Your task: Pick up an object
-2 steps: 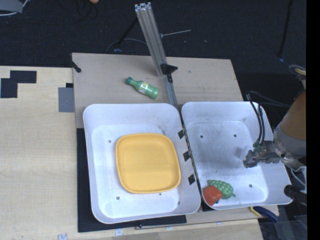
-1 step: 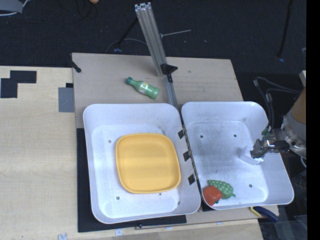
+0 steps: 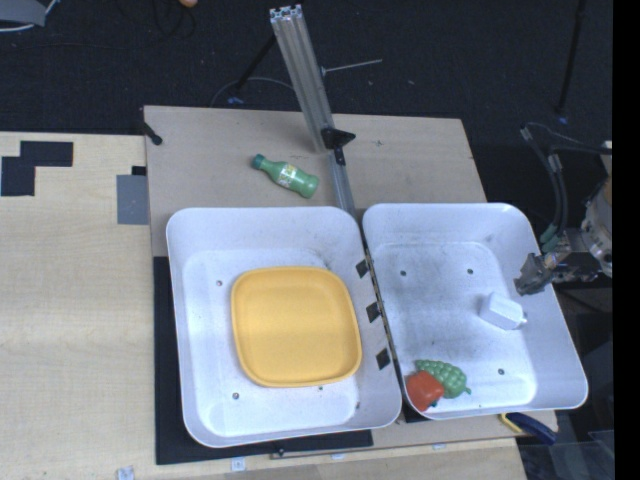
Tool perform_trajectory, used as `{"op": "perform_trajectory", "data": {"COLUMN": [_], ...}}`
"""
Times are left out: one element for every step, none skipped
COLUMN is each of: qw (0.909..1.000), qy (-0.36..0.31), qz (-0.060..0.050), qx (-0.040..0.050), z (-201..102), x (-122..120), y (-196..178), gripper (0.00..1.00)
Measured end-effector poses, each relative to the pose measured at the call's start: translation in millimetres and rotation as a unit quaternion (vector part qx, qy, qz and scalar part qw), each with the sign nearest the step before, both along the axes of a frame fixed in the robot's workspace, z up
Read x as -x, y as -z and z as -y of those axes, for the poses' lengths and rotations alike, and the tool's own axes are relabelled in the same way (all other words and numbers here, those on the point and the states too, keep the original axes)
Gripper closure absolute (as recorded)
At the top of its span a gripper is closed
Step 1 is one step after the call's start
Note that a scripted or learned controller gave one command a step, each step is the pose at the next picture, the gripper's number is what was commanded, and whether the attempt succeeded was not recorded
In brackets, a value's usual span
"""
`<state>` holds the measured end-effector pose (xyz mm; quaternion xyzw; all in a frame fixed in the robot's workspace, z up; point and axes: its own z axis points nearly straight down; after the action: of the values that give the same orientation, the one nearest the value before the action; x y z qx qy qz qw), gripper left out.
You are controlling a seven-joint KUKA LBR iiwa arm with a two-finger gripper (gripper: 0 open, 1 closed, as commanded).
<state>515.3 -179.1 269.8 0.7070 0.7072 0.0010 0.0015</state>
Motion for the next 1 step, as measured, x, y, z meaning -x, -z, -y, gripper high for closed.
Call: {"op": "perform_trajectory", "data": {"qw": [1.0], "qy": [-0.002], "qz": [-0.002], "qx": [-0.0009], "z": [-60.2], "x": [-4.6], "y": [9.8], "gripper": [1.0]}}
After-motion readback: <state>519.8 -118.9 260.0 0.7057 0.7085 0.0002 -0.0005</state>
